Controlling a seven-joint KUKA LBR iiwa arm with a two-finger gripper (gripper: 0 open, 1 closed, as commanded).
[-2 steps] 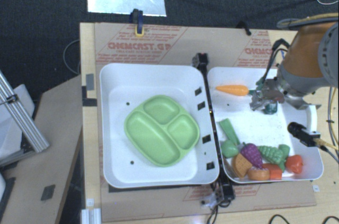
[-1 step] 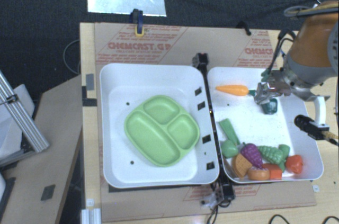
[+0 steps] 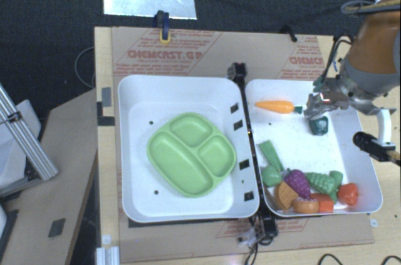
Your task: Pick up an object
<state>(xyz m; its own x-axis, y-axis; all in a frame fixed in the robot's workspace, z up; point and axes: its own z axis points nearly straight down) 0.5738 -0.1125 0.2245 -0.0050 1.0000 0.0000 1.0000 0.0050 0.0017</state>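
Toy carrot (image 3: 276, 106): orange with a green tip at its right end, lying flat near the far wall of the right bin (image 3: 363, 165). Dark teal object (image 3: 319, 125): small, just right of the carrot, directly under the pincer (image 3: 315, 109). Green pod-shaped piece (image 3: 271, 155): lying aslant near the bin's left wall. Heap at the near wall: purple grapes (image 3: 297, 181), green ridged vegetable (image 3: 322, 182), orange pieces (image 3: 306, 205), red tomato (image 3: 348, 193).

One fixed camera looks down on the bench (image 3: 207, 44) from above, at a slant.

It stands far enough back to take in both white bins whole, the left bin (image 3: 131, 132) and the right bin (image 3: 357, 151) side by side, with dark floor beyond the bench's far edge. The arm (image 3: 376, 51) enters from the right.
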